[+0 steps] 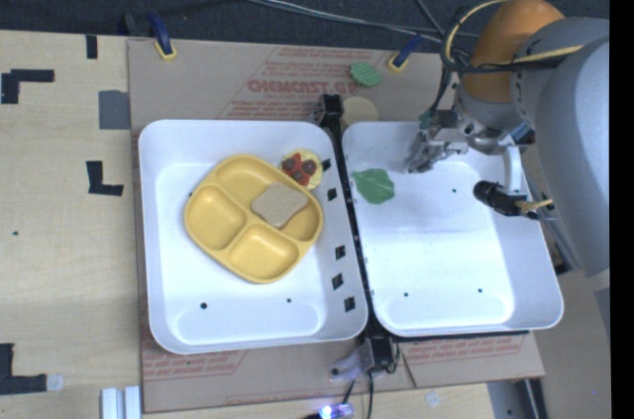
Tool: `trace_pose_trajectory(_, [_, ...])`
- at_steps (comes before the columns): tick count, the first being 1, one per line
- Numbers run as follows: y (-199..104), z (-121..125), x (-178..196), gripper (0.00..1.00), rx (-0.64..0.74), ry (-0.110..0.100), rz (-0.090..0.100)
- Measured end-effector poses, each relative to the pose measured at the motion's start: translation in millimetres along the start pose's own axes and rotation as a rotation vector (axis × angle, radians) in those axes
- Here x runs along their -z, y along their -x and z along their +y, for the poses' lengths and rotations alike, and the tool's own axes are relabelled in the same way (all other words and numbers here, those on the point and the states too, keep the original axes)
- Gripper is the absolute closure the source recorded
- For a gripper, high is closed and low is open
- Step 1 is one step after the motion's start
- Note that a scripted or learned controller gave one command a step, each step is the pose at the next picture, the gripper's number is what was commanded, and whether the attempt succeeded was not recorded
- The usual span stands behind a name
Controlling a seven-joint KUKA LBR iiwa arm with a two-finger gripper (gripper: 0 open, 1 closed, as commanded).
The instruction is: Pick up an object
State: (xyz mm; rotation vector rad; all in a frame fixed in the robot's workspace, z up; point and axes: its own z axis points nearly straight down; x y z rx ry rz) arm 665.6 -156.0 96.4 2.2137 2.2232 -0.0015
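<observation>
Beside the green leaf-shaped piece (374,185) in the right bin (466,308) you find the hand (424,156), standing just off the piece's upper right and apparently a little above the bin floor. You cannot tell from this view how far the hand is open; its tips blur into the dark wrist hardware. Nothing is visibly held.

The green piece lies flat on the bin floor close to the divider (342,199) between the two bins, and it is the nearest candidate for pickup. Across that divider from the piece, the left bin (168,308) holds a yellow sectioned tray (213,219) with a tan slice (278,203) in one compartment and a small red-and-dark cluster (301,168) at the tray's corner nearest the piece. A second green item (365,72) lies outside the bins on the tabletop (59,239), well beyond the piece.

In my judgement the step in hand is the approach. To do it well, you should centre the hand over the piece before descending, since it now sits off to one side. The piece looks thin and flat, so the tips must reach the floor on both sides of it or it will slip out. Mind the divider wall on the piece's far side.

The arm (584,130) reaches over the bin's edge furthest from the divider, wrist bent down toward the piece.
</observation>
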Motion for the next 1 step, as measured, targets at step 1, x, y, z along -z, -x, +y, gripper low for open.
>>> trace_pose_trajectory(1, [-0.3,2.4,64.3,1.0,-0.003,0.003,0.003])
